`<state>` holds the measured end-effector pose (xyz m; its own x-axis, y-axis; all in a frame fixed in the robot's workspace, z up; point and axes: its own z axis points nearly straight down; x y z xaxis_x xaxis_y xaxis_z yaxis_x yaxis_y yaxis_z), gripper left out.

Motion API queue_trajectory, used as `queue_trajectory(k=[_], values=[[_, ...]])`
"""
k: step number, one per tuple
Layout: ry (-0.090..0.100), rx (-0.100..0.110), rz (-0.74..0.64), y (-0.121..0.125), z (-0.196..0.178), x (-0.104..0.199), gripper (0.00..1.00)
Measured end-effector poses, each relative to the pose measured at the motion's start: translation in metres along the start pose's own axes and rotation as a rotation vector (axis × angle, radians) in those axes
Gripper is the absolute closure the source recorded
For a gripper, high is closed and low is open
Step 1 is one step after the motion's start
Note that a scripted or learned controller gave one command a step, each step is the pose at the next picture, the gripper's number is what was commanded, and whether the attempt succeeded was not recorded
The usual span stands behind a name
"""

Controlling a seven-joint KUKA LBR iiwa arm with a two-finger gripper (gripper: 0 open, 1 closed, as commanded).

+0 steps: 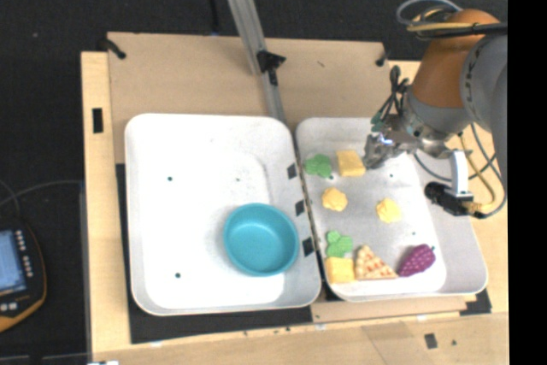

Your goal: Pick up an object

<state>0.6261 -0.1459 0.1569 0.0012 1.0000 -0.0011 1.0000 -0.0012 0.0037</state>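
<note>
My gripper (373, 156) hangs low over the back of the right bin (453, 269), just right of a yellow block (349, 163). Nothing shows between its fingers. A green leafy piece (319, 166) lies left of that block. Further forward lie two yellow lumps (334, 200) (388, 210), another green piece (338, 244), a yellow cube (339, 270), a pizza slice (373, 264) and a purple grape bunch (416, 260).
The left bin (171, 158) holds a teal bowl (260, 238) near its front right corner. A grey slanted pole (244, 13) rises behind the bins. A handheld screen device (17, 265) sits at the far left edge.
</note>
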Motion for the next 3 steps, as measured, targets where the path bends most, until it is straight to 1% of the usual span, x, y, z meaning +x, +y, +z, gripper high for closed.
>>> queue_trajectory(k=[1, 2, 3], values=[[0.000, -0.003, -0.004, -0.005, -0.049, 0.005, 1.00], [-0.001, -0.005, -0.005, -0.003, -0.104, 0.003, 1.00], [0.001, 0.003, -0.006, -0.009, -0.096, 0.048, 1.00]])
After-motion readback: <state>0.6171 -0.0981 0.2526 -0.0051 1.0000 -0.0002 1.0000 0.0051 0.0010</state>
